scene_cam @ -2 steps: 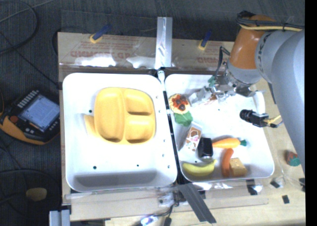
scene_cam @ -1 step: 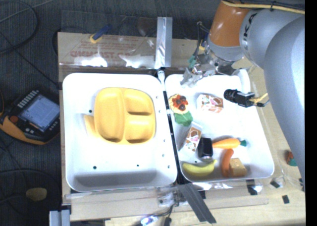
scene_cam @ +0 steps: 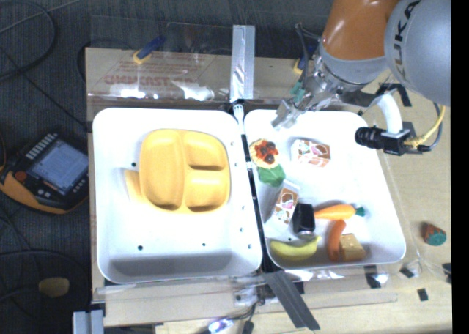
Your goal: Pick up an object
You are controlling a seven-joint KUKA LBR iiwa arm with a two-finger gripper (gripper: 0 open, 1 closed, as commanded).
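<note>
a: we start with the big grey kuka arm with the orange band (scene_cam: 381, 25), which reaches in from the right and hangs over the far edge of the right shallow white bin (scene_cam: 385, 201). the left shallow white bin (scene_cam: 110, 201) bears a yellow divided plastic tray (scene_cam: 183, 170), and we judge that too wide for this grasp.

b: agreed. its two-finger gripper (scene_cam: 287, 114) sits at the right bin's far left corner, and we see nothing between the fingers. we cannot tell from this slant whether they stand apart or closed.

a: so which thing do we go for? the orange toy carrot with a green top (scene_cam: 338, 211) and the yellow toy banana (scene_cam: 294, 248) lie well apart from the gripper, at the near end of the bin.

b: the nearest are the small square white printed packet (scene_cam: 312, 151) and the round toy pizza with red topping (scene_cam: 264, 151). both lie just toward us from the gripper, the packet a little to the right, the pizza a little to the left.

a: we judge the packet the easier pick: it lies alone on bare floor, while the pizza touches the small green toy piece (scene_cam: 272, 173) and sits near the wall between the bins.

b: then the move is a short reach toward us, then straight down.
</note>
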